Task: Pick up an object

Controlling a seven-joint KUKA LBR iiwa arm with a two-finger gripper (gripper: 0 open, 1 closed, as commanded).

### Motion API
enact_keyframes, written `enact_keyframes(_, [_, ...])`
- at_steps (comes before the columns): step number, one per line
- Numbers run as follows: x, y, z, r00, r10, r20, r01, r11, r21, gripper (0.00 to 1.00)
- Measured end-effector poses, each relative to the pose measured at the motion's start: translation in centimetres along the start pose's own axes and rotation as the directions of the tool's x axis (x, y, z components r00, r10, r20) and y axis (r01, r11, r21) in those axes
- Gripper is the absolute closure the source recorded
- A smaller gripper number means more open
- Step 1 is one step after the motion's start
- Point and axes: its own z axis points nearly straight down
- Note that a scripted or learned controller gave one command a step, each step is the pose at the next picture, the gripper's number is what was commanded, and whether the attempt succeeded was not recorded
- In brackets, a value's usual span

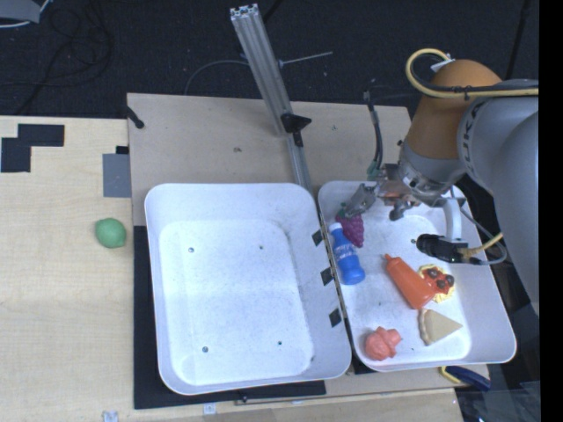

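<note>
My gripper [378,206] hangs over the far left part of the right bin [493,341], open, with nothing between its fingers. Its left finger [356,204] ends just above a small purple grape bunch [354,229]. Touching the grapes on the near side, a blue bottle [346,255] lies along the bin's left wall. An orange bottle [406,280] lies in the middle of the bin, with a red and yellow toy [437,281] beside it. Near the front are a tan wedge [437,325] and a pink-orange lump [382,343].
The left bin [158,209] stands beside the right one, with black clips [327,275] on the shared wall. A green ball [111,233] lies on the bench left of the bins. A slanted metal rail [268,69] rises behind them. A black cable connector [440,247] hangs over the right bin.
</note>
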Motion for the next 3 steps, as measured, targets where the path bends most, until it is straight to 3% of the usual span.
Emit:
enact_keyframes(1, [0.0, 0.1, -1.3, 1.0, 0.001, 0.0, -0.001, 1.0, -0.005, 1.0])
enact_keyframes(3, [0.3, 0.1, -8.3, 1.0, 0.001, 0.0, -0.001, 1.0, -0.007, 1.0])
